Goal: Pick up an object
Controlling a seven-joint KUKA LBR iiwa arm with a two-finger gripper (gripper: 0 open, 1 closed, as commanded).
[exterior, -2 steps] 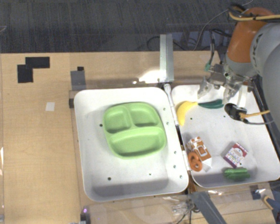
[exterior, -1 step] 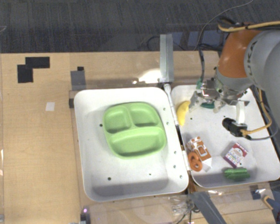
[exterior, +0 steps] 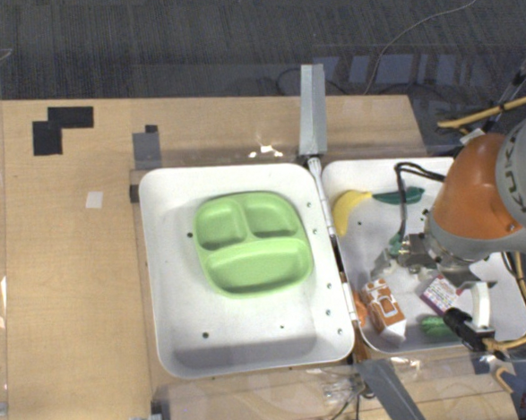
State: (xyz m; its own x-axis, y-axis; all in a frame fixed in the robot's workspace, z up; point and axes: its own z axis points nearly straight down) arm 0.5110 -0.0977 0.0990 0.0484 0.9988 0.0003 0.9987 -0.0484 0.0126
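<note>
Camera view — gripper [exterior: 408,250] mostly under orange band [exterior: 475,192].

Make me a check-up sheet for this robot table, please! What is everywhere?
Surface: wooden bench bearing a left white bin and a right white bin.
Job's things: yellow plastic banana, dark green flat piece, orange-and-white carton, purple-and-white packet, bright green item, all in the right bin.
Clutter: light green divided plastic tray lying in the left bin.
Grippers: gripper low over the right bin's middle, under the orange band.
Cables: black cable by the arm; thin wire on the floor.
Surroundings: dark grey carpet; black tape marks.
</note>
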